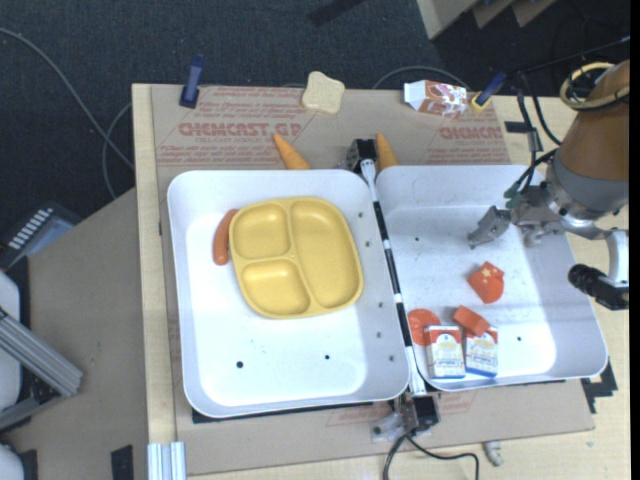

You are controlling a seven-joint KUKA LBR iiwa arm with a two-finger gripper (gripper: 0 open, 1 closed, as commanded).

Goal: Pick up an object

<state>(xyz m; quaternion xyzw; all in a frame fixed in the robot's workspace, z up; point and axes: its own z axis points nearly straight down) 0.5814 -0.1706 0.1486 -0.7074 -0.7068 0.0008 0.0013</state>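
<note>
Gripper (492, 230) above right bin (560, 363); finger state: cannot tell. Red strawberry (487, 282) just below gripper, stem end pointing up-frame. 2 cartons (465, 353) farther below, upright side by side.

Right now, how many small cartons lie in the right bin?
2: carton and carton lie side by side at the right bin's front edge. More may hide under the arm.
</note>
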